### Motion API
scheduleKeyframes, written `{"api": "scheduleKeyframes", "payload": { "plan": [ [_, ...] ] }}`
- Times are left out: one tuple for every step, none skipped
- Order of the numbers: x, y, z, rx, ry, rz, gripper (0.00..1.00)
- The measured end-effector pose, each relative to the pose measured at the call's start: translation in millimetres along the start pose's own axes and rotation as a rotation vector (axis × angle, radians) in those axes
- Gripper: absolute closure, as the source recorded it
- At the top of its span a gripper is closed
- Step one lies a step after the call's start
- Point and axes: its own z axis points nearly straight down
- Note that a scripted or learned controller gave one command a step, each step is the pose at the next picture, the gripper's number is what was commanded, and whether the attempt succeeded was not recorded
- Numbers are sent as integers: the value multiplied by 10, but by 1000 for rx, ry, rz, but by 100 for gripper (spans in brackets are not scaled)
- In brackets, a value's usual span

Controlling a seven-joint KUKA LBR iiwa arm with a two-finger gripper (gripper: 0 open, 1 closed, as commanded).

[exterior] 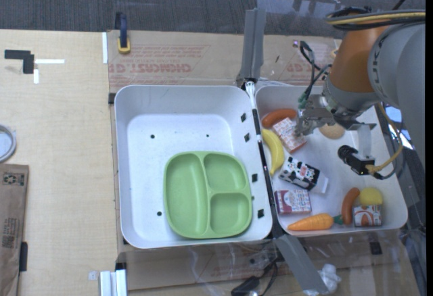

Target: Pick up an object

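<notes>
Single fixed camera above the bench [61, 126], looking down at a slant, both white bins [135, 102] in frame

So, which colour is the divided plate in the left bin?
Light green; the divided plate shows clearly in the camera view.

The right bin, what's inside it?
The right bin holds a banana, a carrot, small cartons, a yellow fruit and sausage-like pieces. The gripper hangs over a packet; the arm covers the bin's back corner.
</notes>
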Motion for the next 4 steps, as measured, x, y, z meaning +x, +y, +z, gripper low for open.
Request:
{"api": "scheduleKeyframes", "payload": {
  "plan": [
    [-1,-1,1,0,0,0,0],
    [-12,0,-77,2,0,2,100],
    [52,175,-1287,10,-1,209,100],
    [53,174,-1284,11,-1,208,0]
  ]
}}
